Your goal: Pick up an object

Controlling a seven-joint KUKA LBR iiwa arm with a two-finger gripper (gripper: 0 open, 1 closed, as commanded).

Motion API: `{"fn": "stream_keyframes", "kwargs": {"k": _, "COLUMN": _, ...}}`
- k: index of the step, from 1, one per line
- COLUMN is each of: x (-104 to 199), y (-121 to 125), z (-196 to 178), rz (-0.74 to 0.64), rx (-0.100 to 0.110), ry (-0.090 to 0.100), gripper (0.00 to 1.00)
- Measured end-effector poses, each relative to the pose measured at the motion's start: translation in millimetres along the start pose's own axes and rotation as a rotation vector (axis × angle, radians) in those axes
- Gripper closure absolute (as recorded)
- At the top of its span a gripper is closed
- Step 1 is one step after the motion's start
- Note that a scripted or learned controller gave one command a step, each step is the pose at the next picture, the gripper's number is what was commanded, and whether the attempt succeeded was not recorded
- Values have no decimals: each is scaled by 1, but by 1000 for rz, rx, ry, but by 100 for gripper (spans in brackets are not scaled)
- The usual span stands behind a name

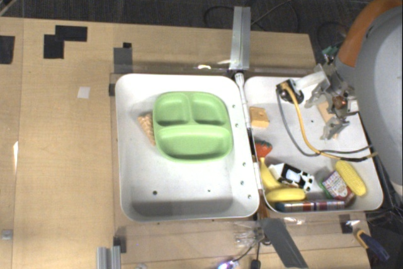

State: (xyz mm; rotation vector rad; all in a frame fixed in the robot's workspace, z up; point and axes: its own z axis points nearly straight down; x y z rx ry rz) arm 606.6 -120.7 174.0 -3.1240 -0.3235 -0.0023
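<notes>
My gripper [335, 111] hangs over the right part of the right bin [286, 135], reaching in from the right under the grey arm with its orange band [362, 19]. A small tan piece [323, 109] shows right beside it. Along the bin's front lie a yellow corn cob [351, 177], a banana [268, 177], a black-and-white toy [296, 177], a small packet [335, 186] and a long marker [308, 205]. A tan bread-like block [258, 116] and a red item [262, 149] sit by the bin's left wall.
The left bin [182, 198] holds a green divided plate [191, 125] with a brown waffle-like piece [146, 127] tucked at its left side. A yellow and black cable [301, 126] loops from the wrist over the right bin's middle.
</notes>
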Motion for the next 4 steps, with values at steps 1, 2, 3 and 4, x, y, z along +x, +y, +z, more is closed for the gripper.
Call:
{"fn": "stream_keyframes", "kwargs": {"k": 1, "x": -7, "y": 0, "z": -27, "rz": -83, "rx": -1, "ry": -1, "gripper": 0}}
{"fn": "stream_keyframes", "kwargs": {"k": 2, "x": 58, "y": -9, "z": 54, "rz": -59, "rx": 0, "ry": -2, "gripper": 0}}
{"fn": "stream_keyframes", "kwargs": {"k": 3, "x": -65, "y": -29, "z": 80, "rz": 4, "rx": 2, "ry": -2, "gripper": 0}}
{"fn": "stream_keyframes", "kwargs": {"k": 4, "x": 36, "y": -23, "z": 86, "rz": -3, "rx": -3, "ry": 10, "gripper": 0}}
